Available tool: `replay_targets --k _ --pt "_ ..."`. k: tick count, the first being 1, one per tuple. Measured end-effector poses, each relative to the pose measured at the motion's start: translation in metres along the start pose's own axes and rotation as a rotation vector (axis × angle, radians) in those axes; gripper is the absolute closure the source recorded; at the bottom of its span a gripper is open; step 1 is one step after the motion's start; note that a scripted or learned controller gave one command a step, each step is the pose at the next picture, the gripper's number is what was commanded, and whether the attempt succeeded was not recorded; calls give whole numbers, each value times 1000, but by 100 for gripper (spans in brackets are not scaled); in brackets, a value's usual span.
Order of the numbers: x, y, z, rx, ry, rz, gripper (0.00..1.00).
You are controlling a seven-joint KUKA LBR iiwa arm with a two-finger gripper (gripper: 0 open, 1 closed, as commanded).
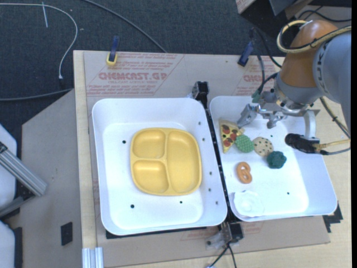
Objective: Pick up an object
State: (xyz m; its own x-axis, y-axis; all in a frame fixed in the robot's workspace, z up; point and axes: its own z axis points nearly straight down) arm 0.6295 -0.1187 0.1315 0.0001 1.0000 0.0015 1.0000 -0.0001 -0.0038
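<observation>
The right bin point(318, 188) holds several small toy foods. A pizza slice point(228, 135) lies at its left, with a light green piece point(244, 143) and a speckled cookie point(262, 146) beside it. A dark green broccoli-like piece point(276, 159) sits to the right of these, and an orange pretzel point(244, 172) lies nearer the front. My gripper point(258, 119) hangs over the back of this bin, just behind the pizza slice and the cookie. Its fingers are spread open with nothing between them.
The left bin point(111, 149) holds a yellow divided plate point(166, 161). A white round lid point(249, 204) lies at the front of the right bin. The arm's orange band point(304, 49) rises at the back right. Clamps point(113, 57) stand at the board's far edge.
</observation>
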Motion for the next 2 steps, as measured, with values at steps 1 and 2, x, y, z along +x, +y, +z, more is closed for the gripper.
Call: replay_targets --k 1,2 --pt "1 2 44 -4 3 0 0" --pt "2 6 28 -16 3 -2 100"
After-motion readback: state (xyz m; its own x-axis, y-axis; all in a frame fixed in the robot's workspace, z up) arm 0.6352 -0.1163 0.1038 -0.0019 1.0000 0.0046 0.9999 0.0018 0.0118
